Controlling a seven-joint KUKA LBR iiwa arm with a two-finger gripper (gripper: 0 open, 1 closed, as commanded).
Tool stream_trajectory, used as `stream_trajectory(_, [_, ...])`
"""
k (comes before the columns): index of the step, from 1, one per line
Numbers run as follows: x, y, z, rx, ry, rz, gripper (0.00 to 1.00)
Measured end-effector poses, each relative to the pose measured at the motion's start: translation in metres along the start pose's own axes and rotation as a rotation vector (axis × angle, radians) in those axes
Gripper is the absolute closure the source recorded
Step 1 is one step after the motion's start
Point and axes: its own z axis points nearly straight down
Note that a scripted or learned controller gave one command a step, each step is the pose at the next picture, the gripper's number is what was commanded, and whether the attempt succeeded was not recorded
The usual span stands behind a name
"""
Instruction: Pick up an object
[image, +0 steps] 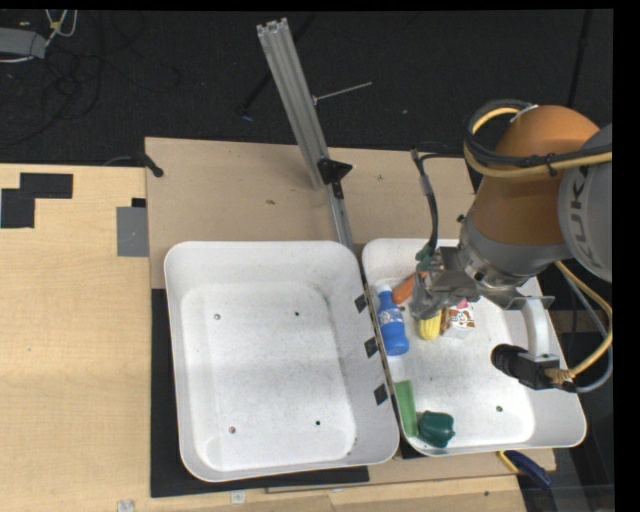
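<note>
Hovering gripper (432, 300) over yellow object (430, 326), right bin (520, 425); grip state unclear.

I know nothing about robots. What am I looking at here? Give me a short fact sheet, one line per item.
Arm: grey with an orange band, reaching in from the right
Hand: low over the right shallow white bin, above a small yellow object
Blue and white bottle: lying along the right bin's left wall
Green stick-shaped object: by the same wall, nearer the camera
Dark green lump: at the right bin's near edge
Left shallow white bin: beside the right one
</note>
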Motion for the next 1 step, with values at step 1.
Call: stream_trajectory(1, [0.0592,-0.0041,0.0154,0.001,0.0,-0.002,1.0])
